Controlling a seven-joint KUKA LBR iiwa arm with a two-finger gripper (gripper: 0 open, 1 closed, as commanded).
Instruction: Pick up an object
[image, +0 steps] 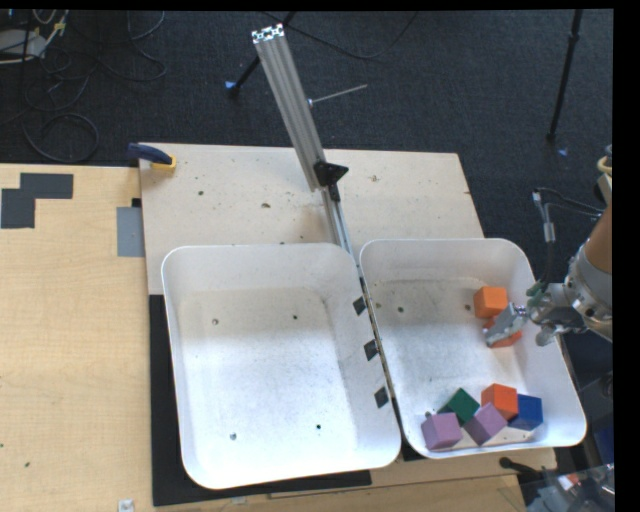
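Note:
My gripper (522, 332) hangs over the right side of the right bin (440, 246), close to its right wall, and stands open. An orange cube (490, 300) lies just up and left of it, apart from the fingers. A small red-orange piece (509, 341) peeks out under the left finger; I cannot tell whether it is touched. At the bin's front edge sit a green cube (462, 404), an orange-red cube (500, 398), a blue cube (528, 411) and two purple cubes (441, 430) (485, 423).
The left bin (166, 266) lies beside the right one, with black clips on the shared wall (367, 330). A slanted aluminium bar (295, 100) rises behind the bins. A blue clamp (150, 155) sits at the board's far left corner.

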